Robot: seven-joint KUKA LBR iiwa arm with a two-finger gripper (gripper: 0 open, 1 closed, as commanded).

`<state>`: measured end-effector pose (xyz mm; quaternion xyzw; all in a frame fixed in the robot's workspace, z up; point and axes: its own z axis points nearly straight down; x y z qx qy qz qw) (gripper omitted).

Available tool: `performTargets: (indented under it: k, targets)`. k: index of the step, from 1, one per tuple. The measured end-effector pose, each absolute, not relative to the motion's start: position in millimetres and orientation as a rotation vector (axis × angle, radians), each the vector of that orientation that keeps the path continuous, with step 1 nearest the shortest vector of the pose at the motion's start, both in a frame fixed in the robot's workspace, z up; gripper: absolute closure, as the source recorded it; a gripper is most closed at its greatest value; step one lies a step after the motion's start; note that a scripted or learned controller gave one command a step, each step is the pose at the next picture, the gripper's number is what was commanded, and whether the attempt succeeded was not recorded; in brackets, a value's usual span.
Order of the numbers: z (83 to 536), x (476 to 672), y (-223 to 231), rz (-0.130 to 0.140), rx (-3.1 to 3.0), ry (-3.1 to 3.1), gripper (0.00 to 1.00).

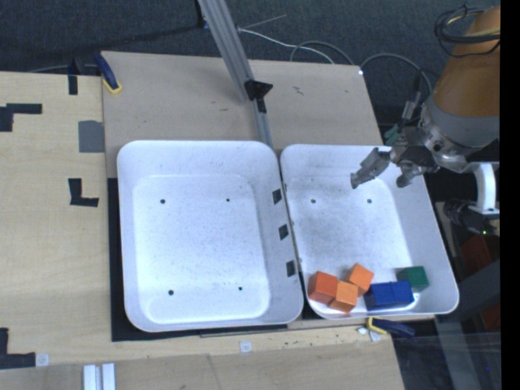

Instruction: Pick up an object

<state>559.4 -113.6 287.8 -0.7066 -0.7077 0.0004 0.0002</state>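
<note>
The gripper is hanging over the top right part of the right bin, with its two dark fingers spread apart and nothing sitting between them. One finger is pointing down and left, and the other one is looking short and stubby because the wrist is partly covering it. The fingers are dark and a little blurry, so their tips are hard to make out. Behind them the grey arm is reaching in from the right, and its orange band is getting cut off by the edge of the picture. The blocks are lying far from the gripper, all crowded into the bottom corner of the right bin. Three orange blocks are sitting close together, touching one another. Just beside them a blue block is lying flat, and a small green block is sitting right by its top right corner. Whether the green one is touching the blue one is too hard to tell. The left bin is sitting right beside the right bin, with small black clips showing between them. A long grey pole is leaning in from the top, and its upper end is getting cut off.
</note>
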Motion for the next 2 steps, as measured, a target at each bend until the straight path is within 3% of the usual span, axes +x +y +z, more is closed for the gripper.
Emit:
performTargets:
  k: [1, 2]
  targets:
    - [219.2, 518.3, -81.7, 0.01, -2.213, -2.216, 0.0]
    - [347.4, 488.2, -37.5, -0.007, -2.219, -2.228, 0.0]
